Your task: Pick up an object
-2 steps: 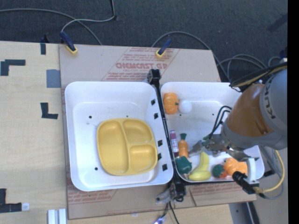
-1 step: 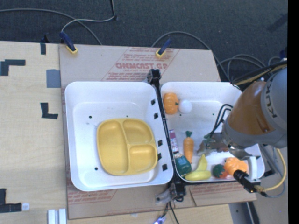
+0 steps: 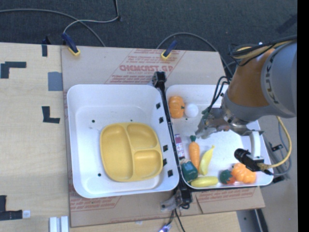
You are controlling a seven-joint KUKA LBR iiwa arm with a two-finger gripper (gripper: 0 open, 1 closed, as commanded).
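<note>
Gripper [image 3: 206, 127] over right white bin [image 3: 219, 89], finger state unclear; orange plastic carrot [image 3: 194, 153], yellow banana [image 3: 206, 159] crowding bin's front edge.

Your light wooden tabletop [image 3: 29, 144] carries a brown cardboard sheet [image 3: 140, 66] with red printed lettering, held at its far edge by two yellow-and-blue clamps [image 3: 71, 45]. On that sheet you have two shallow white plastic bins side by side, touching along a black centre strip: the left bin [image 3: 82, 129] and the right bin [image 3: 203, 92]. Dark tape marks [image 3: 12, 69] sit on the bare wood at left. Black cables [image 3: 96, 21] trail over the dark carpeted floor [image 3: 193, 8] beyond.
</note>
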